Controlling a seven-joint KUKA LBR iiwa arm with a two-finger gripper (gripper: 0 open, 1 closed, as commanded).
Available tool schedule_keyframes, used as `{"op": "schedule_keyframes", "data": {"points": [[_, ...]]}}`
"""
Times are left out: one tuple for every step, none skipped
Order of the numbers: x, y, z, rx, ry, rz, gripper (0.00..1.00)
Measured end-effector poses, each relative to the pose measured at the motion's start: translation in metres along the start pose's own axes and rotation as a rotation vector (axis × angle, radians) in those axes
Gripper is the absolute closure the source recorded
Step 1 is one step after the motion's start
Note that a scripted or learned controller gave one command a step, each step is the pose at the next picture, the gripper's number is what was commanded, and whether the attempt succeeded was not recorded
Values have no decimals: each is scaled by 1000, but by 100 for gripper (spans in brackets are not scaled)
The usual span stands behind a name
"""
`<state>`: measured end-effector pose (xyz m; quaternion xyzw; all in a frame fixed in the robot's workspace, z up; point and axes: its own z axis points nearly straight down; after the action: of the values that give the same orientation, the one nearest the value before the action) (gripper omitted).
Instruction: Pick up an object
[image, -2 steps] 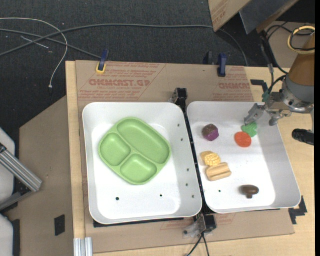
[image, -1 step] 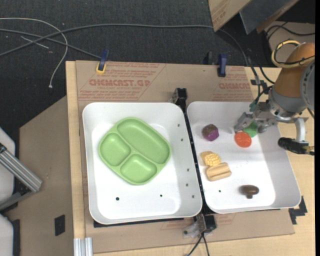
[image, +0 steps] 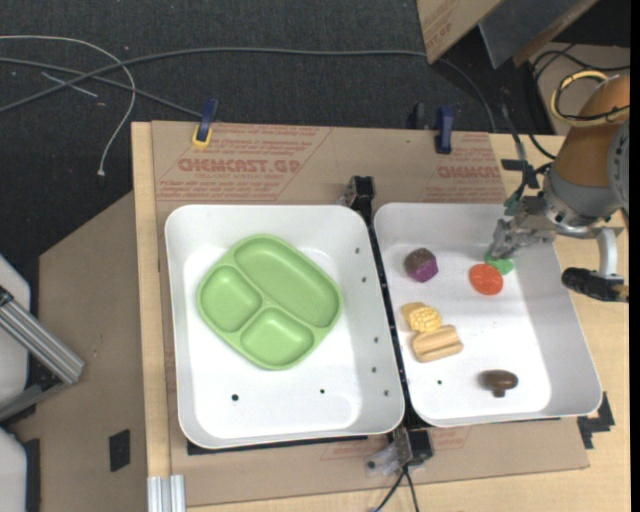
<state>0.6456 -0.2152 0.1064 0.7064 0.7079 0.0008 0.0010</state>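
The gripper (image: 507, 243) hung over the right bin (image: 565, 330), near that bin's far right part. The nearest candidate for the pick was the red tomato-like toy (image: 487, 279), which lay in the right bin just in front of and slightly left of the fingertips, very close to them. A small green piece at the toy's upper right, likely its stalk, sat almost under the fingertips. The toy was roundish, with no clear long axis, so approach angle probably mattered little.

The fingers pointed down toward the bin floor. Their spread could not be judged at this resolution, and nothing was seen between them. Contact with the toy could not be confirmed.

Other things in the right bin lay farther left of the tomato-like toy: a purple toy (image: 421, 264), a yellow corn piece (image: 423, 319), a tan bread-like piece (image: 438, 344), and, toward the near edge, a brown piece (image: 499, 381).
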Motion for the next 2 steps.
{"op": "schedule_keyframes", "data": {"points": [[9,-2,-55,-4,-1,0,100],[0,2,-107,-4,-3,1,100]]}}
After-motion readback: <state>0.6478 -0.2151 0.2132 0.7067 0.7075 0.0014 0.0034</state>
